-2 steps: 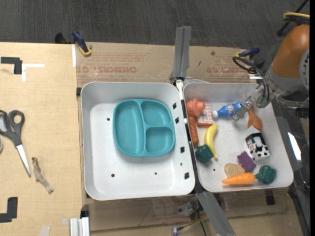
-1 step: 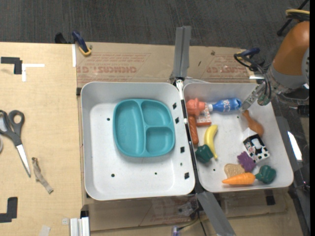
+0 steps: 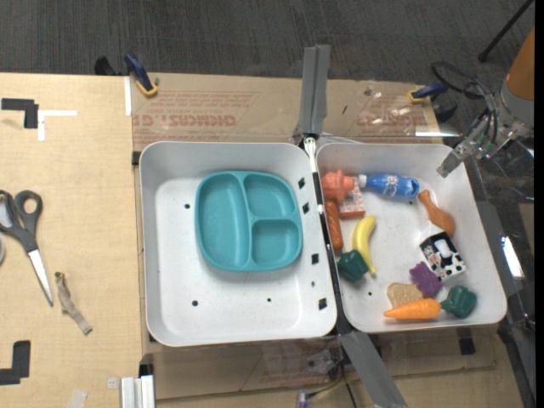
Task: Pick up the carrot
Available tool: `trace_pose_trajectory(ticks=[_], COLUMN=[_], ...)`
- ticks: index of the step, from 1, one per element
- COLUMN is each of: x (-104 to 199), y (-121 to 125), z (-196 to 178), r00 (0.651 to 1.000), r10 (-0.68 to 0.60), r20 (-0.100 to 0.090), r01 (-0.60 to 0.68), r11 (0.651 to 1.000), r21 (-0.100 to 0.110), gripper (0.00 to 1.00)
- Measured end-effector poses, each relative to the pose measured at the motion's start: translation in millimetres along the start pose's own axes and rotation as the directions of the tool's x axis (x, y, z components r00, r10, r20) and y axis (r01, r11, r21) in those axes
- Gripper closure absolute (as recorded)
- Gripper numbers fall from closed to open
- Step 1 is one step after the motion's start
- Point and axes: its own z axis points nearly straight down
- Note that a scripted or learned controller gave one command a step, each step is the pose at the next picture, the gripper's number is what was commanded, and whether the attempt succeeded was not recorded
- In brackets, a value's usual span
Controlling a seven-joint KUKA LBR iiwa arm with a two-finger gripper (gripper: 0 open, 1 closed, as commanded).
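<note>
The carrot is orange and lies flat along the front wall of the right bin. A slice of bread lies just behind it and a dark green vegetable sits at its right end. My gripper hangs over the bin's back right corner, well behind the carrot and apart from it. Nothing shows in its grasp.
The right bin also holds a blue bottle, a banana, a sausage, a purple piece, a black-and-white block and several other toys. A teal divided plate lies in the left bin. Scissors rest on the bench at far left.
</note>
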Motion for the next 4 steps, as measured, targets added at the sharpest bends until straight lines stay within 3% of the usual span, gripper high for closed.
trace_pose_trajectory(ticks=[1,2,3,4], x=[0,6,5,26], y=[0,-5,-4,-36], z=[1,105,94,11], r00=[1.000,0.992,0.993,0.998], r10=[0.000,0.123,0.119,0.059], r20=[-0.001,-0.001,0.003,-0.001], r01=[0.000,-0.123,-0.119,-0.059], r11=[1.000,0.992,0.993,0.998], r21=[0.001,0.000,-0.002,0.001], gripper=[0.00,0.00,1.00,1.00])
